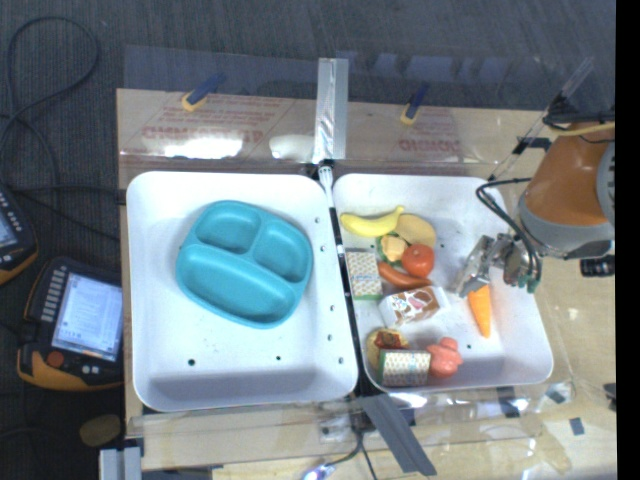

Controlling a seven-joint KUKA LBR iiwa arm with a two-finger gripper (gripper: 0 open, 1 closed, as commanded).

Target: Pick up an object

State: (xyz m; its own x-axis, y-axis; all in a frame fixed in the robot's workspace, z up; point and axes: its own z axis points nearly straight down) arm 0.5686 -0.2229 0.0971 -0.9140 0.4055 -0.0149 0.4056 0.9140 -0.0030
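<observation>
Hand: right bin, 3 o'clock side; grip state cannot be told | carrot: touching hand, 6 o'clock of it

Dark grey carpet floor surrounds a pale wooden bench; a black cable loops at upper left.

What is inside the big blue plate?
Nothing can be seen inside the blue plate: its three sections look bare. It sits alone in the left bin. The bin floor underneath the plate is covered.
</observation>
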